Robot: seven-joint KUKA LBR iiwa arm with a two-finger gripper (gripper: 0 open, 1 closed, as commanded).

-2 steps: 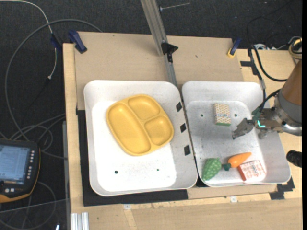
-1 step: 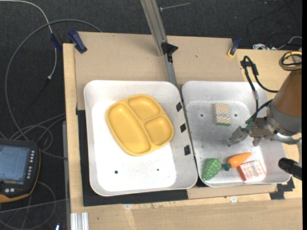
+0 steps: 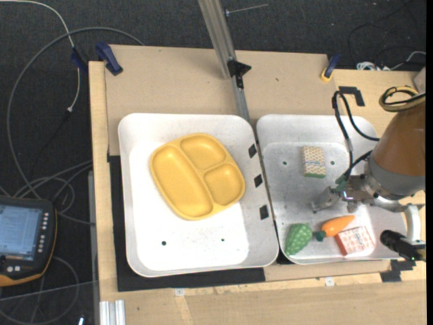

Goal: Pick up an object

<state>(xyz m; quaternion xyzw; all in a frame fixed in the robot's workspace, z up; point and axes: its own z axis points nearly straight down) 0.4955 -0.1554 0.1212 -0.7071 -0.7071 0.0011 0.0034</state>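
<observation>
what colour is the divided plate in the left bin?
Yellow. The divided plate, three compartments, shows plainly in the camera view, lying in the left bin.

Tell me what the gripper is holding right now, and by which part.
Nothing is held. The gripper hangs over bare floor of the right bin, apart from the carrot and the small box.

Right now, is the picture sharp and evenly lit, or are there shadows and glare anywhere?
Camera view: even, soft light and mostly sharp; the shallow white right-hand bin looks slightly washed out, without hard glare. The yellow three-compartment plastic plate throws almost no shadow. The grey arm with its orange band at the right edge is a bit soft.
</observation>
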